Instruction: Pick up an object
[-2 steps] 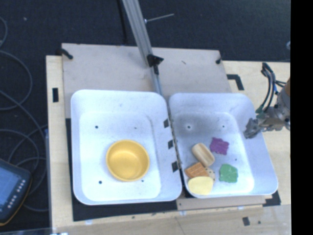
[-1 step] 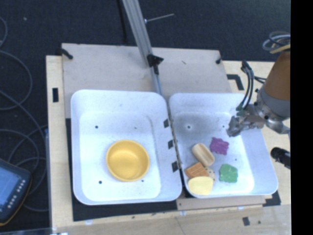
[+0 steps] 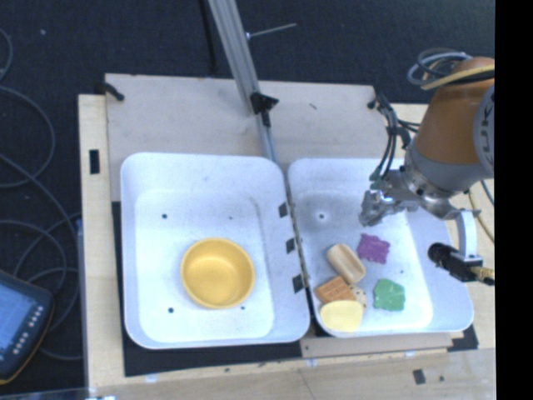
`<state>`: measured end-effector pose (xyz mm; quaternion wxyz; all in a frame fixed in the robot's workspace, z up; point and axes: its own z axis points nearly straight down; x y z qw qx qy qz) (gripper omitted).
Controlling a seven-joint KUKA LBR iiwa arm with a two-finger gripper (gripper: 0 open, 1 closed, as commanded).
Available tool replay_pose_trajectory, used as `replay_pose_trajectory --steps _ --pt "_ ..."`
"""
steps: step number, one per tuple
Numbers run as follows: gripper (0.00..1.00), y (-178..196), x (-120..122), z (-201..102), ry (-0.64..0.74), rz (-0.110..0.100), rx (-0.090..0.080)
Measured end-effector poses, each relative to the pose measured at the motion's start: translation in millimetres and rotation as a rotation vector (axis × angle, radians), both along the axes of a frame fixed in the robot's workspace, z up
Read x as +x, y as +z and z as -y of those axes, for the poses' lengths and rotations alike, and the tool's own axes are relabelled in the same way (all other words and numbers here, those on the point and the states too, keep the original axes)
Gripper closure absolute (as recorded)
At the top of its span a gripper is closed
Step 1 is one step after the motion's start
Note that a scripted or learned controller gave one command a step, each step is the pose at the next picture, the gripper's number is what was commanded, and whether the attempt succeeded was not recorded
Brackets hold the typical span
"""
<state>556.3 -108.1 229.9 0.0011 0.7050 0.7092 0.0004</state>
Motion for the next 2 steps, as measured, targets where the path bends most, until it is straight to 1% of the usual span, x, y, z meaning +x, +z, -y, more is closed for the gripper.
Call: replay_pose_trajectory --steps 1,2 --pt "1.0 11.3 15.5 -45.8 0.002 0.0 0.003" --pt "1.0 10.0 21.3 -97.9 0.002 -0.001 0.002"
